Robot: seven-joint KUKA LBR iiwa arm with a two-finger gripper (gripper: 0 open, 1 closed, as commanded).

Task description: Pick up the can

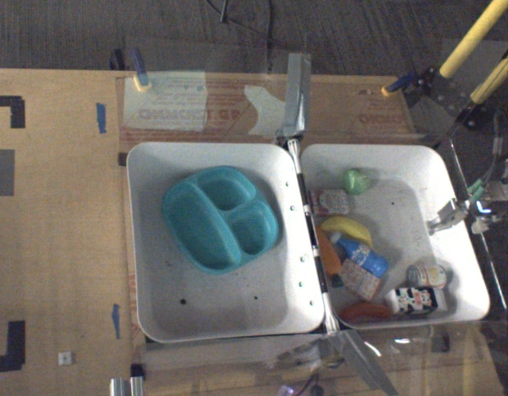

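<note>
**Can crowded into the near right corner**

From my console I read the bench left to right. The left bin held a teal divided plate, well away from anything I needed. In the right bin, a green ball lay near the far wall, and a banana, a blue bottle and some small packets were heaped against the divider. The can lay on its side toward the near right corner, just beside a black-and-white carton. At the bin's right rim I saw what I took for the gripper, but I could not tell how it was set.

I judged the risk to be the can's round side: it could roll away if the pinch landed off centre. The carton sat close enough to be caught instead, and the bin wall left little room.
</note>
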